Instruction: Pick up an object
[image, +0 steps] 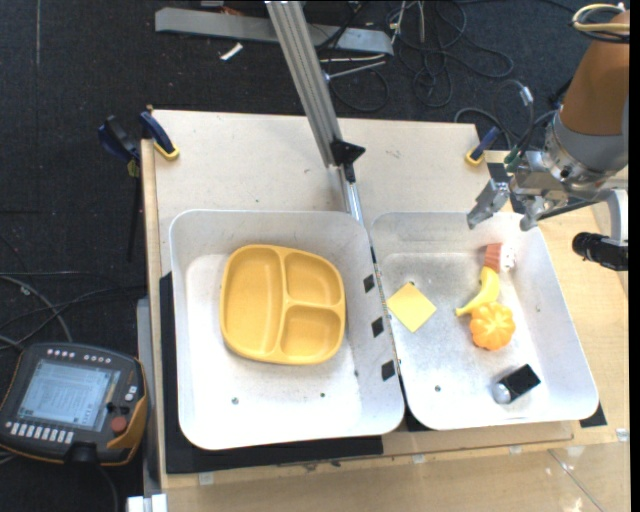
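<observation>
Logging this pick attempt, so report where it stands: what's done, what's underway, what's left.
Done: nothing lifted. The banana, orange pumpkin-like toy, yellow square and black item all lie in the right bin.
Underway: the gripper hangs open above that bin's far edge, holding nothing.
Left: descend, close on an object, lift.

Two white bins on my desk (250, 150), arm at the right.
I see the end effector (508, 212), fingers spread, above the right bin (560, 330); a yellow divided plastic plate (283, 303) fills the left bin (200, 330).
</observation>
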